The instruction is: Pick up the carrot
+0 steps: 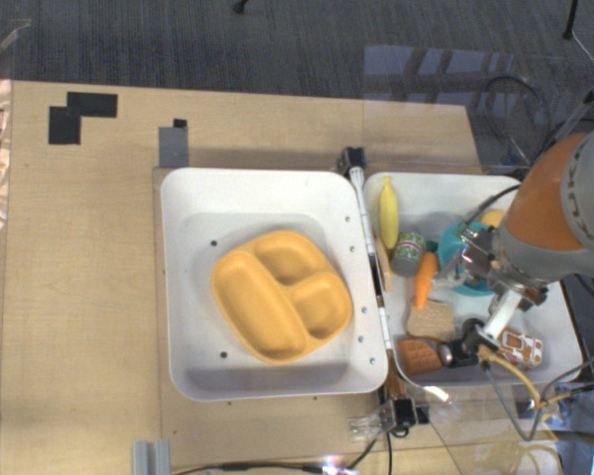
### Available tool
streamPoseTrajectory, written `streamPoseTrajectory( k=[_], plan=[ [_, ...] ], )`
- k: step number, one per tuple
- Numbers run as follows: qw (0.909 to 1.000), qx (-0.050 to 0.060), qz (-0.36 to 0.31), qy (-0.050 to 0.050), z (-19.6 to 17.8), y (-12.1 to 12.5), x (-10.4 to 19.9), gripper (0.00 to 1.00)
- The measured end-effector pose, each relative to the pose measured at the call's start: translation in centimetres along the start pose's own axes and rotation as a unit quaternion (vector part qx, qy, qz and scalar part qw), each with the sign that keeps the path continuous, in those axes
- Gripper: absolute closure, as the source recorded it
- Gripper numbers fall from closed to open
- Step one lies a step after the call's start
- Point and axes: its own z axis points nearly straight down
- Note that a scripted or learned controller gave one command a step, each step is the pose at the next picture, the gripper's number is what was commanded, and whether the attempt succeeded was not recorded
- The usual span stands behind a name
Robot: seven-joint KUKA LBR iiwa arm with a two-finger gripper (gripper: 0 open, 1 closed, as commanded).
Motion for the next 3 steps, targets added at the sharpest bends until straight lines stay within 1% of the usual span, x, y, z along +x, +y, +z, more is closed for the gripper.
streamPoseTrajectory(
  k=[1,2,3],
  plan=[
    [0.9968,-0.002,0.080,0.004,-5.8,1.0,8.9,0.00],
    [0.9948,-0.004,0.102,0.000,1.9,2.1,1.7,0.00],
    [0.9779,0.000,0.209,0.003,-4.5,-2.4,9.2,0.00]
  ],
)
